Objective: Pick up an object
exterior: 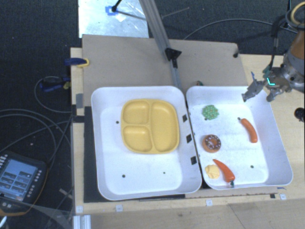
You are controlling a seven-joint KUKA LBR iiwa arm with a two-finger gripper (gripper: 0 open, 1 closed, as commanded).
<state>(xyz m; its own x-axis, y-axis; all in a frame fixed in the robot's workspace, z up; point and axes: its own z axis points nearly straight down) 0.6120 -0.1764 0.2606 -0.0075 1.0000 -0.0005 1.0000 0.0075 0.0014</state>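
Toy food is laid out in the right bin (pixel 274 128), one of two shallow white bins set side by side on a desk (pixel 143 61), seen from above at a slant. In this bin are found a green bumpy piece like broccoli (pixel 209 111), a chocolate doughnut (pixel 211 143), an orange sausage (pixel 249 130), a red chilli pepper (pixel 225 170) and, touching the pepper's upper end, a small pale yellow lump (pixel 212 171). In the left bin (pixel 107 128) a yellow divided plate (pixel 150 126) is held, with three compartments.

The hand (pixel 261 90) is seen at the far right corner of the right bin, hung above its rim. Its two fingers are spread apart and nothing is gripped between them. The sausage is judged the nearest thing to be picked, lying just below the hand, tilted, near the bin's right side. It is smooth, rounded and narrow, with a dark tip at its upper end.

Trouble may be expected from that shape: if the fingers are closed along its length rather than across it, it could be squeezed out sideways. Being close to the bin wall, a finger might be caught on the rim during descent. The pepper and lump, being in contact, could be disturbed together.
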